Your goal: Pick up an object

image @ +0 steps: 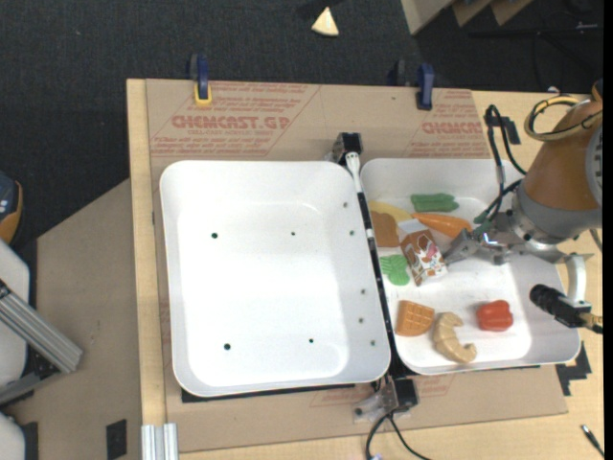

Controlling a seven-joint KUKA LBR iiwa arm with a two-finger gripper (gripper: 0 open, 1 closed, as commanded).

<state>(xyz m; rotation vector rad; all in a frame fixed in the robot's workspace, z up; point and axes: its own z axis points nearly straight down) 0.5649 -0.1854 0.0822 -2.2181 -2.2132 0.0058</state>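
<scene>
While the counter (287,103) carries two white bins side by side, all the loose items lie in the right bin (517,185); the left bin (259,266) has a bare floor with a few dark dots. Reaching in from the right, the grey arm (565,190) slopes down over the right bin, and its end effector (462,247) sits low among the objects, its tip pointing toward the bin's left side.

Just beside that tip, on its left and a little nearer the camera, lies a small brown and white carton (424,257), tilted, its long axis running roughly from upper left to lower right. I judge this the likeliest target, since it is the nearest thing along the direction the tool points. An orange carrot-shaped piece (442,224) lies just above the tip, its long axis across the bin. Whether the fingers are spread or closed I cannot tell, and nothing is visibly between them.

Farther off are a green piece (433,201) near the far wall, a red piece (494,315), a waffle-like wedge (415,317) and a croissant-like pastry (453,337) near the front wall.
</scene>
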